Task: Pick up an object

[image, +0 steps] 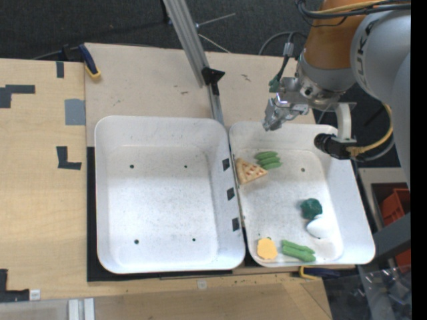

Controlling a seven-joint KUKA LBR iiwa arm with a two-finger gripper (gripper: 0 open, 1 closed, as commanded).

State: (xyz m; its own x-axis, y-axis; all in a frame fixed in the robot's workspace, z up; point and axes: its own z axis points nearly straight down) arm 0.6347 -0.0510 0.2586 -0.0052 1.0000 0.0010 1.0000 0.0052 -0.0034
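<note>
Grey and orange, the arm (360, 32) hangs over the far rim of the right bin (353, 199), its gripper (273, 122) poised above that rim with nothing visibly between its fingers; how far they are parted I cannot tell. Just below the gripper lies a green pod-like piece (268, 159), touching a tan waffle-patterned wedge (249, 171). Farther off toward the near edge sit a dark green lump (311, 209), a white one (319, 228), a second green pod (297, 250) and a small yellow piece (267, 249).

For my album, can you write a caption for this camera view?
Gripper hovers over the right bin, above green beans and a waffle.
</note>
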